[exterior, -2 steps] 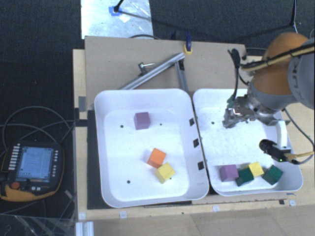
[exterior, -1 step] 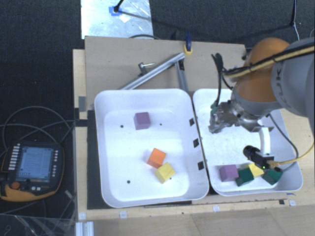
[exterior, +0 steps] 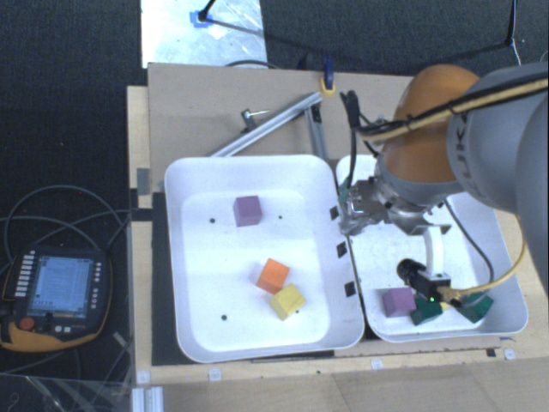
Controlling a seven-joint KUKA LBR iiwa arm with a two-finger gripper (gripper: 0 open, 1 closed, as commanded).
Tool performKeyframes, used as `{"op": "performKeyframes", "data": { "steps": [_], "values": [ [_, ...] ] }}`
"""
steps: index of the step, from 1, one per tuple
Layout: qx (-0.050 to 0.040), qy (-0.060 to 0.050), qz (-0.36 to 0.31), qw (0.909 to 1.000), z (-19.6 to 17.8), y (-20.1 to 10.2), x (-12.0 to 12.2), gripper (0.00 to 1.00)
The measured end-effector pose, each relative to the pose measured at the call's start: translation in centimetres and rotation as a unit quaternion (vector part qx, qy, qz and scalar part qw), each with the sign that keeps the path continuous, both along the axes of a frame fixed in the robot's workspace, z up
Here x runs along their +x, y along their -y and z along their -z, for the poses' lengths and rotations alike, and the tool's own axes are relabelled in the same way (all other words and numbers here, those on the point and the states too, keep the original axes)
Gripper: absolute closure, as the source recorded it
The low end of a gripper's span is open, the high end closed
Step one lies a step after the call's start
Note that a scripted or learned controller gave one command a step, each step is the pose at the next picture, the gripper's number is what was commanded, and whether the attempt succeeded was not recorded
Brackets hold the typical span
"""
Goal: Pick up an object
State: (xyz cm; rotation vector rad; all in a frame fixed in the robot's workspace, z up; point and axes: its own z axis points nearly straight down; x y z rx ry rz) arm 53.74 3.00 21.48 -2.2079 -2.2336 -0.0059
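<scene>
I am looking down on the desk (exterior: 223, 101), which is carrying everything, and the grey arm (exterior: 506, 136) is stretching in from the right across it. Two white bins are sitting side by side so the pieces cannot roll off: the left bin (exterior: 177, 256) is lying well clear of the arm, while the right bin (exterior: 382, 260) is lying under the wrist. The claw (exterior: 354, 217) is hanging over the right bin's inner edge, just beside the divide between the bins, and I cannot tell how far open it is or whether it is gripping anything, since the wrist is blocking my view. A metal bar (exterior: 274, 123) is lying slantwise behind the bins, and a control pad (exterior: 56, 294) is resting off the desk to the left. In the left bin, the left purple cube (exterior: 247, 210) is sitting alone towards the back, and the orange cube (exterior: 273, 275) and yellow cube (exterior: 287, 301) are crowding together near the front. In the right bin, the right purple cube (exterior: 398, 301) is sitting at the front, touching or nearly touching a green block (exterior: 426, 312), with another green piece (exterior: 477, 307) near the corner. I am judging those front pieces the nearest candidates, though that tight grouping could be making a clean grasp awkward.
</scene>
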Motion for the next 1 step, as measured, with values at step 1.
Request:
{"op": "performKeyframes", "data": {
  "steps": [1],
  "values": [
    [0.0002,0.0,-0.001,1.0,-1.04,-6.16,-1.0,1.0]
  ]
}}
